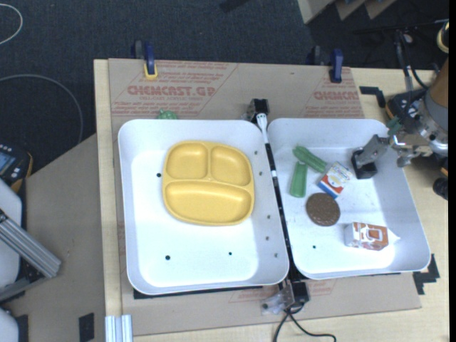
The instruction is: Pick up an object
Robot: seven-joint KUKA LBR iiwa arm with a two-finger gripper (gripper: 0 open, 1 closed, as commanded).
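Two shallow white bins side by side, clamped on a cardboard-covered bench, presumably to keep them from sliding during grasp tries. Left bin [142, 262]: one yellow divided tray [209, 182], lying flat at centre, slightly toward 12 o'clock. Right bin [410, 255], near to far: orange-and-white packet [368, 236] at 5 o'clock; brown round disc [323, 209] near centre; small red-white-blue box [334, 179] just beyond it; two green cylinders [302, 169] touching, at 10 o'clock. All loose, spread apart, likely candidates for picking. Gripper [365, 164] low over bin at 2 o'clock, beside small box, nothing seen between fingers; spread or pressed together: cannot tell.
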